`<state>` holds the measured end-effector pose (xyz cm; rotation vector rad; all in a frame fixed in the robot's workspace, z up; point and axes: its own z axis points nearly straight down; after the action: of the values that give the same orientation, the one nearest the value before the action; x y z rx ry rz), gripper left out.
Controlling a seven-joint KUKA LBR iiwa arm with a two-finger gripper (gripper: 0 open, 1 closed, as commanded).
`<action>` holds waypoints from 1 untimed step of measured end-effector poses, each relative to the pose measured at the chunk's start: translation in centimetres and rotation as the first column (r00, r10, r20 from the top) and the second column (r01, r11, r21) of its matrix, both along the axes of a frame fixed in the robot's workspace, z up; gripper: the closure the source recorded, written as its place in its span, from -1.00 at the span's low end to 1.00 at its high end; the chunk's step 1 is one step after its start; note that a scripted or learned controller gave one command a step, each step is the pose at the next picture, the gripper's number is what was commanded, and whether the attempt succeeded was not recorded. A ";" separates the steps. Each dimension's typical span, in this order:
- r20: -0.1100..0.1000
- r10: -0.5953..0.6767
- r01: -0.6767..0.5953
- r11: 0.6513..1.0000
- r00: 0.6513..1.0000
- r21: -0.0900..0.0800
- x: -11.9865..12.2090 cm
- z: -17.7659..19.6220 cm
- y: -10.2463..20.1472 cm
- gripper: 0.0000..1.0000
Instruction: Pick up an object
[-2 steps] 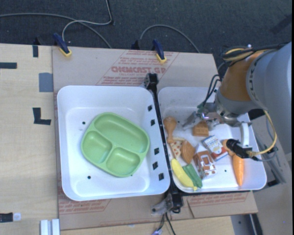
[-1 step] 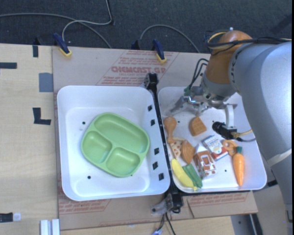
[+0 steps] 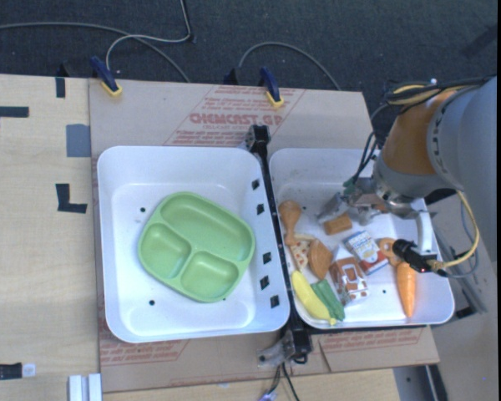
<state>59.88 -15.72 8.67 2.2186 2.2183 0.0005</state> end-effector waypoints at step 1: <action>0.002 0.001 -0.001 1.000 1.000 0.000 0.1 1.0 0.0 1.00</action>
<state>59.95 -15.70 9.71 2.2168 2.2181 0.0021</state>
